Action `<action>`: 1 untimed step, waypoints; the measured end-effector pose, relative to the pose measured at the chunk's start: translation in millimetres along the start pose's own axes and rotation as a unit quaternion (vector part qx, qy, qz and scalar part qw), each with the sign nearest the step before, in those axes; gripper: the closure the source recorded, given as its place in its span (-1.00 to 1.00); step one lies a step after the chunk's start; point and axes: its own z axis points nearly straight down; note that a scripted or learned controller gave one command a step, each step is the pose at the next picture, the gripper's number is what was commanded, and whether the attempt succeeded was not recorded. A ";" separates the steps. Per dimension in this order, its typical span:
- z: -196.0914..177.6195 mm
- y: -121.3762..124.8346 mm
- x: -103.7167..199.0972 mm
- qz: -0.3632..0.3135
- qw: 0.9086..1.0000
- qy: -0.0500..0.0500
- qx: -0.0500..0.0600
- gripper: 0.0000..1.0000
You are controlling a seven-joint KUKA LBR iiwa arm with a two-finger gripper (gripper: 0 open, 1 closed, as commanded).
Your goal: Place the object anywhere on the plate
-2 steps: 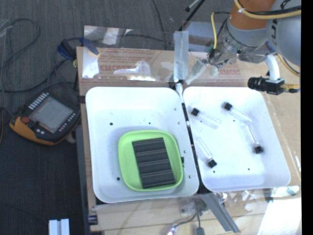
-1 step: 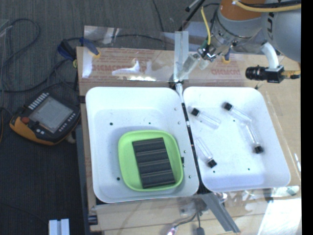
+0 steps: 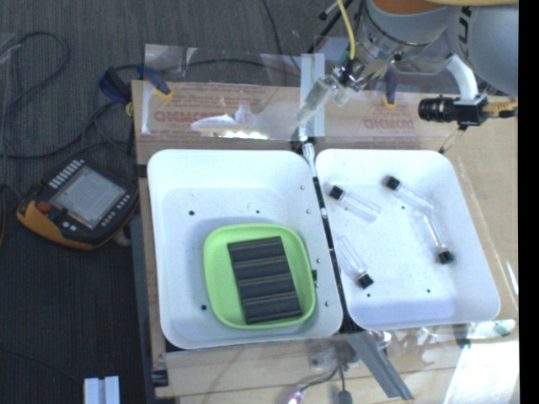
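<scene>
Four vials (image 3: 351, 204): scattered in right bin (image 3: 472, 293), well apart.
Plate (image 3: 217, 263): green, left bin (image 3: 173, 217); dark ridged block (image 3: 265, 279) covers its middle.
Hand (image 3: 337, 87): above bins' far edge, clamped on a clear vial (image 3: 313, 101).
Axis: slants down-left.

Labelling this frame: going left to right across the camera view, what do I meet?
Teach pendant → left bin → green plate → dark ridged block → capped clear tubes in the right bin.
</scene>
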 end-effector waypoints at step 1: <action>-23.3 10.0 15.5 0.012 1.000 0.000 0.000 -1.00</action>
